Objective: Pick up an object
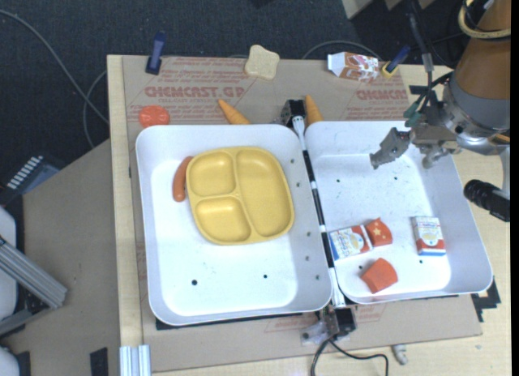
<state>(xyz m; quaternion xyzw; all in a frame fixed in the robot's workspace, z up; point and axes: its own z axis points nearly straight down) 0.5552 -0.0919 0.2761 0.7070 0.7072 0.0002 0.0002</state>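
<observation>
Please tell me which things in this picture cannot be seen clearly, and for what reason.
- Gripper, camera view: too small and blurred to tell its state.
- Arm: cut off by the right edge.
- Small cartons: print too small to read.
- Sausage: partly hidden behind the yellow tray.

The two bins [162, 285] looked like smooth, slightly glossy white plastic. The yellow tray [240, 194] at centre left was matt plastic. The tabletop [130, 107] seemed brown cardboard, printed red. The cartons [427, 235] at lower right looked like glossy paper.
</observation>
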